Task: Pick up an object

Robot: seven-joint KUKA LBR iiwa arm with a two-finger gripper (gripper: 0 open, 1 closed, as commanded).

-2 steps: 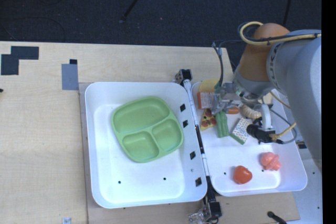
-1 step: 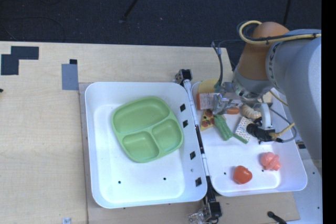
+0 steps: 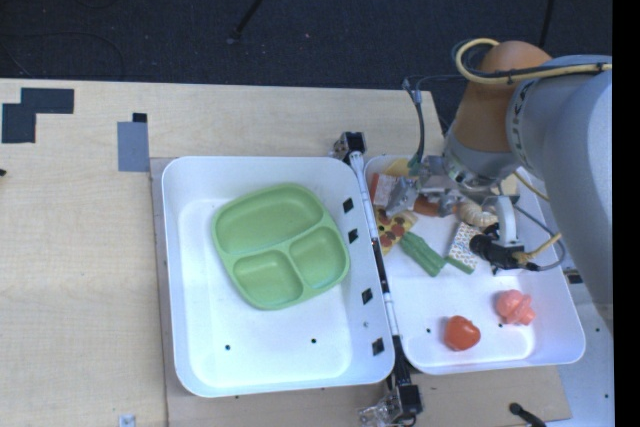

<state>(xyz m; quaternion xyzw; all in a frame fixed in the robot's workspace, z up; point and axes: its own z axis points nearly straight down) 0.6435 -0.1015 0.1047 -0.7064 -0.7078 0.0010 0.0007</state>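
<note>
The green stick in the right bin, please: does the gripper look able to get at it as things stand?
Probably yes. The green stick lies uncovered on the right bin floor, just below the gripper, though small items crowd its upper end.

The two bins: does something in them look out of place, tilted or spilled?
Nothing looks spilled or broken. The green divided plate lies flat but turned askew in the left bin. In the right bin the small things crowd the far end, while a red piece and a pink piece lie apart.
</note>
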